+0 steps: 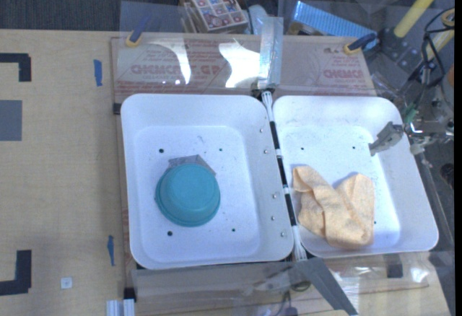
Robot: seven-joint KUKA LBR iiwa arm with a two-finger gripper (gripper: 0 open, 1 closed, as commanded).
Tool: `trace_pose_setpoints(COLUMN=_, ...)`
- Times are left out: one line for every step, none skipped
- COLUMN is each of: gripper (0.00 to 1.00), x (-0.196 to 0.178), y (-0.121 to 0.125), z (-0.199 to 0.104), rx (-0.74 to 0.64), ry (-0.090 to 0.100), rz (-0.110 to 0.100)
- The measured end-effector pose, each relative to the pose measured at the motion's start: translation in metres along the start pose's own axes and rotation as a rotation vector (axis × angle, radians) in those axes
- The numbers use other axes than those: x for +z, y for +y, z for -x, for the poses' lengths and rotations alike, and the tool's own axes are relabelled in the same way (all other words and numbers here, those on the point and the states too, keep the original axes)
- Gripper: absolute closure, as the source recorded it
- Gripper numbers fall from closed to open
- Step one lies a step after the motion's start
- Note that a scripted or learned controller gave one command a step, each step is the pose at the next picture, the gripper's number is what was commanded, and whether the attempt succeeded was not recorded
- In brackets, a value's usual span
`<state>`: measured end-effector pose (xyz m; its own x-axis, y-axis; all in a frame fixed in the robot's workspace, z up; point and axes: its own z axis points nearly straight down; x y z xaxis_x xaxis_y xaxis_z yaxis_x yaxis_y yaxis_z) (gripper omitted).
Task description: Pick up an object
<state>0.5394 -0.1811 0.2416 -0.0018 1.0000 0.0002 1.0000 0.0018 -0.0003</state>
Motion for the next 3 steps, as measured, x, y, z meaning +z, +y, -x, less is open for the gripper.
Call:
trace_pose_setpoints(gripper=0.00, x=0.130, y=-0.012, z=-0.043, rx=-0.057, ry=0.000, rz=0.000)
trace_pose_setpoints(gripper=0.00, x=0.152, y=-0.002, z=-0.011, rx=-0.110, ry=-0.002, rz=0.004)
trace_pose_setpoints(gripper=1.00, x=0.141, y=-0.002, z=-0.008, rx=-0.104, ry=-0.004, rz=0.008)
